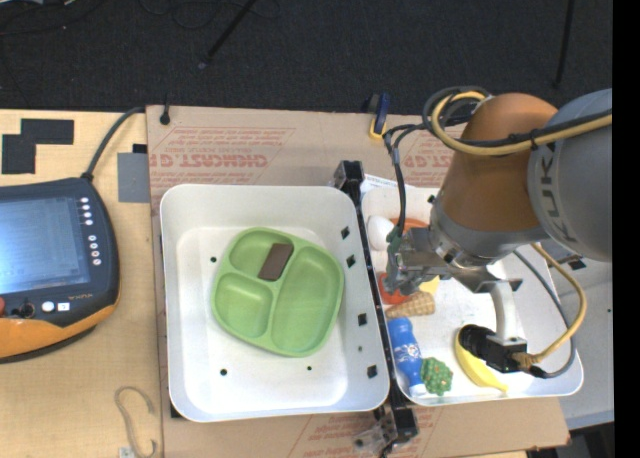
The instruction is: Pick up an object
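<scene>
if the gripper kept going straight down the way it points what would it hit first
Probably the red object lying under the gripper on the right white bin's floor, beside the tan waffle-like piece. Depth is unclear from this slanted view.

Readable markings: very few, and most of them upside down to us.

We find red printed lettering on the cardboard sheet [262, 151] under the bins, above the left bin; it runs upside down from our angle, in a large line with smaller lines beside it, and we cannot make out the words with confidence. More red print shows on the same cardboard at the bottom edge, too small to read. On the arm [590, 186] we see part of a dark letter, cut off. The blue bottle [405, 344] carries a label, but it is blurred.
</scene>
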Controlling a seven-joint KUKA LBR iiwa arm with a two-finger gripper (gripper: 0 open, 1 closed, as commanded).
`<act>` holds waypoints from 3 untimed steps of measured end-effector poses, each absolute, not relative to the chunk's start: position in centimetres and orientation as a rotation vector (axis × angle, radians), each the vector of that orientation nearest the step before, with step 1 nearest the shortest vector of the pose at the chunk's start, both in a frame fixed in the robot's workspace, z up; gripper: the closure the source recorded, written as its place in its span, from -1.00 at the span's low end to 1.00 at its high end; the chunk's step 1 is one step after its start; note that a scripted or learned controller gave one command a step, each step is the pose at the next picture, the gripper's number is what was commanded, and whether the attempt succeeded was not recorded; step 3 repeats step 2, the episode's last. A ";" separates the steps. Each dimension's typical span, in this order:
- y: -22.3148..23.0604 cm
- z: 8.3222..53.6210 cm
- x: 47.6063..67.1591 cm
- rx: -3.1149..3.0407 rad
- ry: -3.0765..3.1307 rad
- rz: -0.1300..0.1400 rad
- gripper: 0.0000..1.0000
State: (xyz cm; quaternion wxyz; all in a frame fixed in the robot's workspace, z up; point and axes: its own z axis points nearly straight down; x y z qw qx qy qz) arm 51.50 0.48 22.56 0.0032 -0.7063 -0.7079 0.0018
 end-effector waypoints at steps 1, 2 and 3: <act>5.2 23.5 49.9 -2.213 -2.222 0.004 1.00; 3.7 23.1 48.9 -2.219 -2.218 0.007 1.00; 3.7 23.1 48.9 -2.219 -2.218 0.007 1.00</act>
